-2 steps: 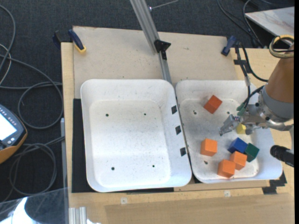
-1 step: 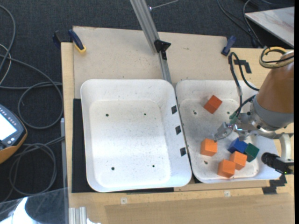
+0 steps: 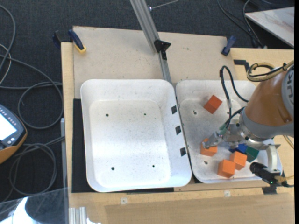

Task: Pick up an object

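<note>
My gripper (image 3: 214, 141) is low over the right bin (image 3: 191, 125), reaching in from the right under the orange-banded wrist. An orange block (image 3: 208, 150) lies directly at its tip, partly covered by it. I cannot tell whether the block is gripped or only touched. Two more orange blocks (image 3: 239, 158) (image 3: 226, 168) rest near the bin's front edge. Another orange block (image 3: 213, 103) sits alone toward the back of the bin. A blue block (image 3: 241, 148) and a green block (image 3: 252, 152) lie half hidden under the wrist.
The left bin (image 3: 93, 101) stands beside the right one, with a raised divider between them. A slanted metal pole (image 3: 148, 24) rises behind the bins. Cables trail over the wrist and the right bin's back edge.
</note>
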`<state>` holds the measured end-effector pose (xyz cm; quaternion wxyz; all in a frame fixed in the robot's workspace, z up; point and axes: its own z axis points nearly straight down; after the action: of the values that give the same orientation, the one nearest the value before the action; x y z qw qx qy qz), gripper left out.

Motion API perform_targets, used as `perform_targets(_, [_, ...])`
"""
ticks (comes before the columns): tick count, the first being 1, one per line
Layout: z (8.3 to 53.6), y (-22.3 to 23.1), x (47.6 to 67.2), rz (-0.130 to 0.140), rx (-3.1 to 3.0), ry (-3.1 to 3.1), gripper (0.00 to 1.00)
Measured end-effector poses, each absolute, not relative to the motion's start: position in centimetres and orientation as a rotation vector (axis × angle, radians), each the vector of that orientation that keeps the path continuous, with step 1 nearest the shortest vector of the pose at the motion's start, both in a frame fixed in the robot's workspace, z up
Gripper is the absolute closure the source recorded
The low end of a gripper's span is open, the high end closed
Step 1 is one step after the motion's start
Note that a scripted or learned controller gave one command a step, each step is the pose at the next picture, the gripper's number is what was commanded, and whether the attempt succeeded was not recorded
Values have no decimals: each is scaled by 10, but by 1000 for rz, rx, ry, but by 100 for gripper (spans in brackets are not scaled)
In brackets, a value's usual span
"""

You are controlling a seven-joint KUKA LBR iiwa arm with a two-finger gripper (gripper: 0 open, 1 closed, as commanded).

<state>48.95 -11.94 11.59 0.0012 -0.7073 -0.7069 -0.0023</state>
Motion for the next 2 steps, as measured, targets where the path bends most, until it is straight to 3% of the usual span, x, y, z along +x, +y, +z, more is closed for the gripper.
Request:
perform_targets(1, [129, -120, 491, -11, -2224, -2226, 100])
perform_targets(2, [188, -112, 490, -7, -2222, -2229, 100])
